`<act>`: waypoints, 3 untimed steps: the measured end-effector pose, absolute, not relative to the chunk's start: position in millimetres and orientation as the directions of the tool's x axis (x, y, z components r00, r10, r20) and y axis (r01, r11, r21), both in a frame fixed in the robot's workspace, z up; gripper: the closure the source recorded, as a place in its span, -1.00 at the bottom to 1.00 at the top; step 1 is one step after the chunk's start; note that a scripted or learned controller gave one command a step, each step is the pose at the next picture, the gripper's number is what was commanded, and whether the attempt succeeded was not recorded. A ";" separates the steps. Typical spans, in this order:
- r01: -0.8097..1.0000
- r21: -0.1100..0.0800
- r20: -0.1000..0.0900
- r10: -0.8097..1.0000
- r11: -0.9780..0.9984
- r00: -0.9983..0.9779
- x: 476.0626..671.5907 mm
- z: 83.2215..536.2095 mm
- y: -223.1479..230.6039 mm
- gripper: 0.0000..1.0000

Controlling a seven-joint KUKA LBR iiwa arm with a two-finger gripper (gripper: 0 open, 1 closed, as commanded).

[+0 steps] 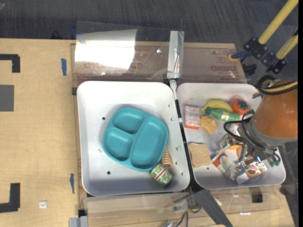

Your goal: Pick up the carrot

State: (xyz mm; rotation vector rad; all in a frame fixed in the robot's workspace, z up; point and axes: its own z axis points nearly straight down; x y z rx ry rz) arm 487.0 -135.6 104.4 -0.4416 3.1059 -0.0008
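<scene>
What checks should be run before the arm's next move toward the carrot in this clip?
1. Carrot located: ok. The carrot lies at the far edge of the right bin, beside the banana.
2. Carrot free of the arm: ok, it lies apart from it.
3. Gripper over the carrot: not ok. It hangs over the packets at the near side.
4. Finger state: cannot tell.
5. Anything held: cannot tell.
6. Space around the carrot: not ok, the green bottle lies close by.
</scene>
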 end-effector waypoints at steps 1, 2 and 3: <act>-0.411 -0.007 -0.003 -0.411 0.912 -0.912 493.1 91.2 -125.3 -1.00; -0.266 -0.007 -0.015 -0.266 0.964 -0.964 549.5 91.1 -99.0 -1.00; -0.358 -0.007 -0.012 -0.358 0.934 -0.934 524.3 90.3 -153.9 -1.00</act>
